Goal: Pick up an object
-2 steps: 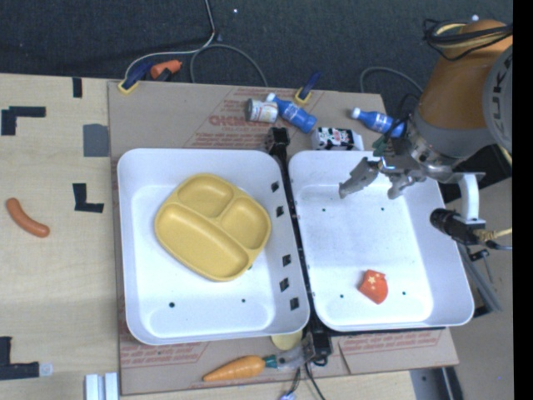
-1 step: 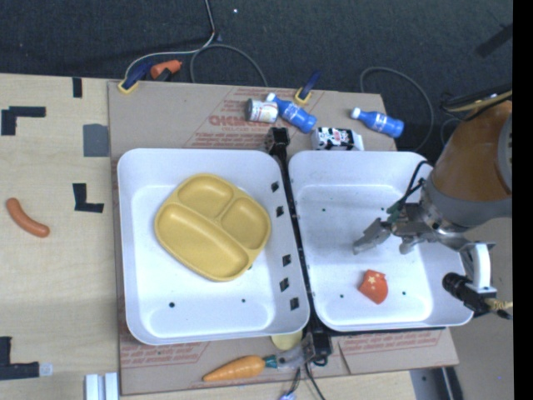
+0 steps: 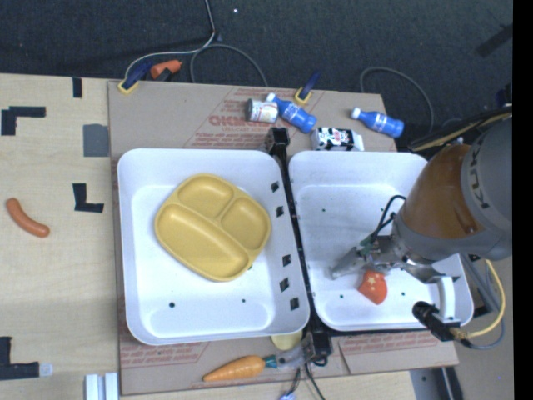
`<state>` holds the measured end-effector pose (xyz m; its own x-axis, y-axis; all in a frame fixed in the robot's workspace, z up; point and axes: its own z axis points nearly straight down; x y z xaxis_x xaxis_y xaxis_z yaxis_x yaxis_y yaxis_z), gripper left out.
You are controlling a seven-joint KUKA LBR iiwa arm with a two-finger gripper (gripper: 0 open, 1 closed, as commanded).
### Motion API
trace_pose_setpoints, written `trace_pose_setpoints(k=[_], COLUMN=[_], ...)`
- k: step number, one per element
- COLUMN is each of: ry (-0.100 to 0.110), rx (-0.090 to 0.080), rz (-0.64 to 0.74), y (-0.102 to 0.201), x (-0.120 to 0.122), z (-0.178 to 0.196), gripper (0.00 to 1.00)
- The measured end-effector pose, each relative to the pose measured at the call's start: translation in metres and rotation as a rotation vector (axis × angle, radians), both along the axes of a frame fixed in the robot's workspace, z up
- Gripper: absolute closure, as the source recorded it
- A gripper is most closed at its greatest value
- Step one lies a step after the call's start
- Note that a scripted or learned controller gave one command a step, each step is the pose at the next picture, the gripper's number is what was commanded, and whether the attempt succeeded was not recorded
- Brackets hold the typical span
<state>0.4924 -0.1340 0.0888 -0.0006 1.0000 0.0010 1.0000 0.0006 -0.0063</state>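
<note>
Gripper (image 3: 360, 262) hangs low in the right-hand bin (image 3: 333, 182), its metal fingers reaching toward nine o'clock from the grey and orange arm (image 3: 454, 207); whether they are spread or pressed together I cannot tell, since the wrist hides the gap, and nothing shows pinched between them.

Going left to right: a small sausage toy (image 3: 27, 217) lies on the bench at the far nine o'clock, a yellow divided plate (image 3: 212, 226) fills the middle of the left bin (image 3: 133, 248), a toy carrot (image 3: 235, 368) lies outside the bins at six o'clock, and a red strawberry-like object (image 3: 374, 287) rests on the right bin's floor, just beside the gripper at its five o'clock.

That red piece looks the nearest target (small, rounded, likely to roll). A good pick, I judge, means centring over it first, descending straight, closing squarely across its widest part, and lifting slowly
</note>
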Motion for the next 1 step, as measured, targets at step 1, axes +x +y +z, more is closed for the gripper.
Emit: trace_pose_setpoints(k=[1], ry=[-0.016], rx=[-0.001], rz=[0.003], y=[-0.0056], x=[-0.0053], z=[-0.0016], gripper=[0.0])
